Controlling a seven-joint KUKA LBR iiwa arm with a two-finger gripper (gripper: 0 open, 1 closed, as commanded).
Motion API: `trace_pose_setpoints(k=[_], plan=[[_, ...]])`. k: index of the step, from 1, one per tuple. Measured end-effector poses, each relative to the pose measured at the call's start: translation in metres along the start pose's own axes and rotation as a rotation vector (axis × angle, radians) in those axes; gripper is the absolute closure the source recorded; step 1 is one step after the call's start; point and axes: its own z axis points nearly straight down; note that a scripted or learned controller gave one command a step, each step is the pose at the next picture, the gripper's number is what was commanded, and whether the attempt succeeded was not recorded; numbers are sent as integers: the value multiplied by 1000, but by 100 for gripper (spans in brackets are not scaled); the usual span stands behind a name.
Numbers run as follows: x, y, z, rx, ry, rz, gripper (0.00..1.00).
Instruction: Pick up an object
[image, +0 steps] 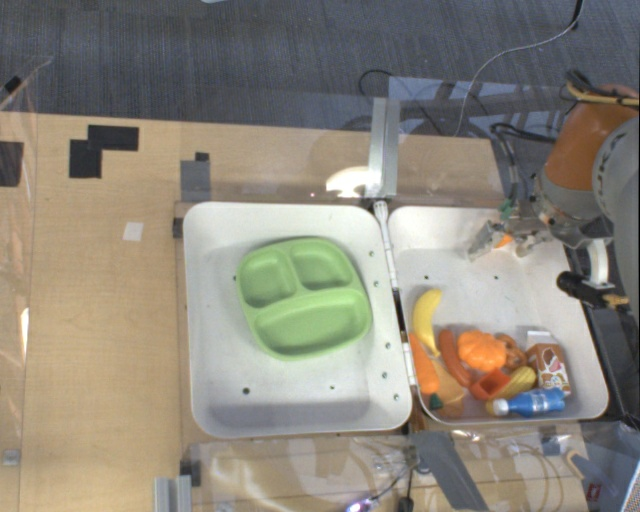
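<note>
My gripper (503, 240) hangs over the far part of the right bin (480, 290), its two fingers spread apart and open. A small orange spot shows between them; I cannot tell what it is. The toys lie in a heap in the near part of that bin, well below the gripper in the view: a yellow banana (427, 315), an orange lumpy fruit (482, 350), an orange carrot (425, 372), a blue bottle (530, 403), a brown jar (549, 366) and small red and yellow pieces. None of them is touching the fingers.
A green divided plate (300, 297) lies in the left bin (215, 330). A metal divider (392, 290) separates the two bins. The arm's orange band (585, 145) and grey wrist stand at the right bin's far right corner.
</note>
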Motion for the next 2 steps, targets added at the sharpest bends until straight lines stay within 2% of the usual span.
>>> trace_pose_setpoints(k=[1,2], plan=[[-5,-61,-34,-11,-3,-20,0],[14,-11,8,-12,-1,199,0]])
